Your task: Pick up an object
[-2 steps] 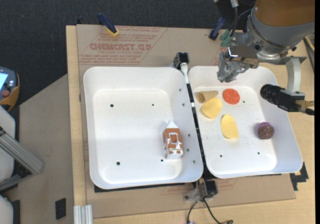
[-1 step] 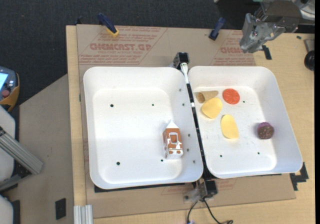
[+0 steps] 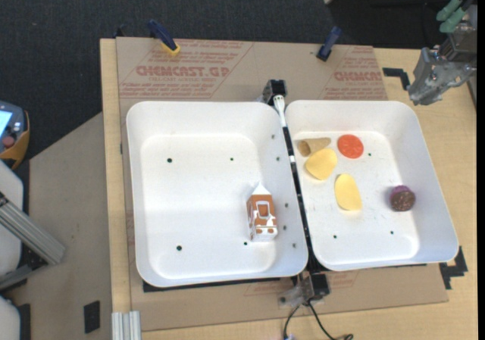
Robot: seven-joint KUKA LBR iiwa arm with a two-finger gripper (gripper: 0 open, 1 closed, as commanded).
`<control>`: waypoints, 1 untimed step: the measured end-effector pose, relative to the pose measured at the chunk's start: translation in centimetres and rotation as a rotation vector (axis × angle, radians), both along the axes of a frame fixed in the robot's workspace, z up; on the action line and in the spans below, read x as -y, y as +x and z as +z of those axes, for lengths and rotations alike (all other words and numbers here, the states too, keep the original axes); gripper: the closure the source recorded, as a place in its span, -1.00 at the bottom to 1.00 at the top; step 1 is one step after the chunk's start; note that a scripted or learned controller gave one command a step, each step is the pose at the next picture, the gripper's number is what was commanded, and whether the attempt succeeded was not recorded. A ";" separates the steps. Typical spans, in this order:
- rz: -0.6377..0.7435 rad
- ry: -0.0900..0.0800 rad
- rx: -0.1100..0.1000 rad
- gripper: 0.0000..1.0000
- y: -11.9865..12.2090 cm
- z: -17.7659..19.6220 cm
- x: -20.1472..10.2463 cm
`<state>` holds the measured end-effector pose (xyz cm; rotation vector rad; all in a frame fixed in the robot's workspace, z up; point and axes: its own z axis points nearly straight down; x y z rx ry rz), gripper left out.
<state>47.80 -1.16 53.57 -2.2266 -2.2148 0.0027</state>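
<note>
Lying untouched in the right bin (image 3: 436, 179) are the candidates: a red disc (image 3: 350, 146), two yellow pieces (image 3: 321, 164) and (image 3: 348, 192), a tan piece (image 3: 312, 146) and a dark purple ball (image 3: 402, 198) near the right wall. A small orange-and-white carton (image 3: 261, 216) sits in the left bin (image 3: 144, 179), close to the divide. Nothing is lifted yet. The gripper (image 3: 428, 85) hangs beyond the far right corner, well apart from everything; whether it is spread or closed I cannot tell. The whole pick remains.
</note>
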 end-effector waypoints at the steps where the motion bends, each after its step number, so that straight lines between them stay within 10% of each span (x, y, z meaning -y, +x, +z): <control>1: -0.007 -0.004 0.005 1.00 0.1 0.0 10.9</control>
